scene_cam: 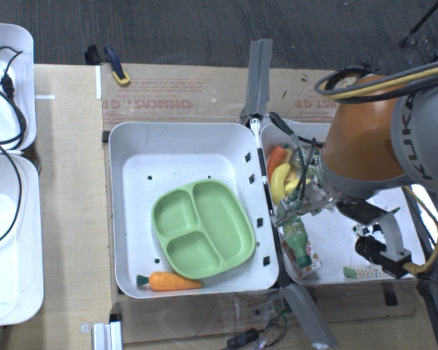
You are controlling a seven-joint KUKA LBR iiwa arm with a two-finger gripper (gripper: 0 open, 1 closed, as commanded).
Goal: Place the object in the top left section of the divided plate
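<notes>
A light green divided plate (202, 228) with three sections lies in the left bin (131, 166). An orange carrot (174, 281) rests on the bin floor just below the plate's lower left edge. My gripper (296, 199) is low in the right bin (339, 250), close to its left wall. It hangs over a cluster of toy food, a yellow banana (279, 181) and an orange-red piece (276, 155). The orange wrist band and cables hide much of the gripper.
A green packet (299, 248) lies just below the gripper, and a small green and white item (363, 272) sits at the right bin's front. A raised divider wall (263, 188) separates the bins. A blue and yellow tool (117, 68) lies on the bench at the back left.
</notes>
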